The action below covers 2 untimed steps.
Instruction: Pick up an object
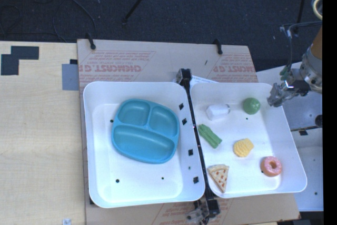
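Observation:
The right bin [287, 137] holds several toy foods: a green ball [251, 105], a white cylinder [217, 110], a green ridged piece [209, 135], a yellow ridged piece [243, 147], a pink doughnut [271, 166] and a pizza slice [219, 176]. My gripper [277, 95] hangs at the bin's far right edge, up and to the right of the green ball and apart from it. Nothing shows between its fingers.
The left bin [100, 166] carries a blue divided plate [146, 130]. A black clip strip [192, 137] runs down the seam between the bins. Brown cardboard [158, 63] lies under both bins, and light wooden bench [39, 139] stretches to the left.

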Motion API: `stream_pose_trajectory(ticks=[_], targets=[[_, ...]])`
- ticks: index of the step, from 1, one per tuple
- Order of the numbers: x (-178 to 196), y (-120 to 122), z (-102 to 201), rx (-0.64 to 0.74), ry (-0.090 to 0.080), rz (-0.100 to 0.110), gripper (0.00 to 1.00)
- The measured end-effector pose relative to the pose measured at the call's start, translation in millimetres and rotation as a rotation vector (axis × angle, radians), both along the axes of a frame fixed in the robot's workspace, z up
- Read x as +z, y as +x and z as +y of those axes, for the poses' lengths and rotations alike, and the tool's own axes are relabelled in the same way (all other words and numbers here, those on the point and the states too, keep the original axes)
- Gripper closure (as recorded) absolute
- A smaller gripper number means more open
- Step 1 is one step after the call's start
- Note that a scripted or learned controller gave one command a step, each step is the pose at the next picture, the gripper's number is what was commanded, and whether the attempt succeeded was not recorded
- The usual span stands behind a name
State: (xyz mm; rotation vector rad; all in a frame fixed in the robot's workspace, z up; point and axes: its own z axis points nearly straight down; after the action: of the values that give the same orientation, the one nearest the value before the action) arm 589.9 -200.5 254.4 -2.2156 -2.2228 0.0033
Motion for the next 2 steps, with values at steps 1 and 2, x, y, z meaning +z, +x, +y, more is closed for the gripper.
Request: stream_pose_trajectory(ticks=[1, 2], targets=[[-5.4, -9.4, 51.6, 0.002, 0.003, 0.006, 1.0], [-20.1, -5.1, 111.9, 0.003, 0.003, 0.006, 1.0]])
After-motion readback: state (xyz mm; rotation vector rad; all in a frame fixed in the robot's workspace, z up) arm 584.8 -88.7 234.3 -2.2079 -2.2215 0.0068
